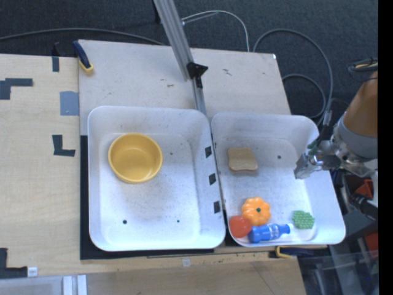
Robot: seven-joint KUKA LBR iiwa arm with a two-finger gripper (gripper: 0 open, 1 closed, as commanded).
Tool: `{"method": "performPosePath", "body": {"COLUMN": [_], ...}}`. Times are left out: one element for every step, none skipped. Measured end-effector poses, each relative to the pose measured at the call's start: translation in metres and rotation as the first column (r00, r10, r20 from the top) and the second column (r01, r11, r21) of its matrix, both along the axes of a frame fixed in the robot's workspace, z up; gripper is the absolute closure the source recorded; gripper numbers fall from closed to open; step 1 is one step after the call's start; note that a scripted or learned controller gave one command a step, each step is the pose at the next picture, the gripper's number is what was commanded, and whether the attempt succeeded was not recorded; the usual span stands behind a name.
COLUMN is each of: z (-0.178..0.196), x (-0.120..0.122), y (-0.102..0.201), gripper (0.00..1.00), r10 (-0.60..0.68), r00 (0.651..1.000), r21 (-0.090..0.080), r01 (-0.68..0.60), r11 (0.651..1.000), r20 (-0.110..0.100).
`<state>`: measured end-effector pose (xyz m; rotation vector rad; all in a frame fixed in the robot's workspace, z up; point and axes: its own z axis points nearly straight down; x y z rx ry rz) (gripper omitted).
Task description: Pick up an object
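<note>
Nearest the camera, along the right bin's [319, 134] near edge, lie a red ball [239, 226], a blue bottle [268, 232], an orange pumpkin [256, 210] and a green item [302, 219]. Farther in rests a tan sponge [242, 159]. Left bin [98, 165]: one yellow bowl [135, 157]. Claw [305, 166] position: over the right bin's right side, clear of all items. Whether its tips are apart or together cannot be told.

two white bins [98, 226], one yellow bowl [135, 157], five small toys [256, 210]
</note>
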<state>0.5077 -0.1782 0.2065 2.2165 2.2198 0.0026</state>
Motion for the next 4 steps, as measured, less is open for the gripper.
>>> {"method": "performPosePath", "body": {"z": [0.023, 0.011, 0.009, 0.015], "x": [0.001, 0.018, 0.046, 0.07], "y": [0.0, 0.051, 0.104, 0.152], "gripper": [1.0, 1.0, 1.0, 1.0], "r10": [0.0, 0.005, 0.006, 0.006], "r00": [1.0, 1.0, 1.0, 1.0], "r21": [0.001, 0.004, 0.004, 0.004], "r01": [0.0, -0.005, -0.006, -0.006], "r11": [1.0, 1.0, 1.0, 1.0], "r20": [-0.003, -0.007, -0.005, -0.004]}}
